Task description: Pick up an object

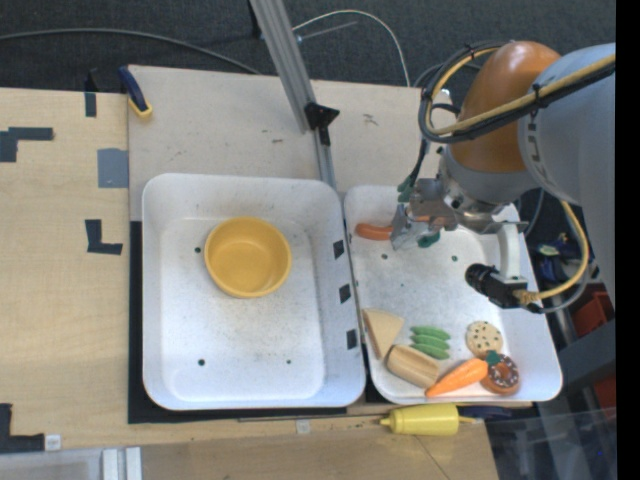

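You can see the gripper (408, 230) low over the upper left corner of the right bin (455, 273), its fingers pointing toward nine o'clock; you cannot tell how far apart they stand, or whether anything sits between them. An orange-red sausage (374, 232) lies just beside the fingertips, at their nine o'clock, close to the bin's left wall. From the gripper the wrist rises toward two o'clock into the orange band (505, 98) and the grey arm (580, 118), which enters from three o'clock with yellow and black cables looped around it.

At the bin's six o'clock end sits a cluster: a cheese wedge (381, 325), a bread roll (412, 365), green pea pods (431, 341), a carrot (458, 377), a cookie (483, 338) and a doughnut (500, 375). In the left bin (180, 368) a yellow bowl (248, 257) stands upright toward twelve o'clock. A yellow bottle (425, 421) lies on the bench below the right bin
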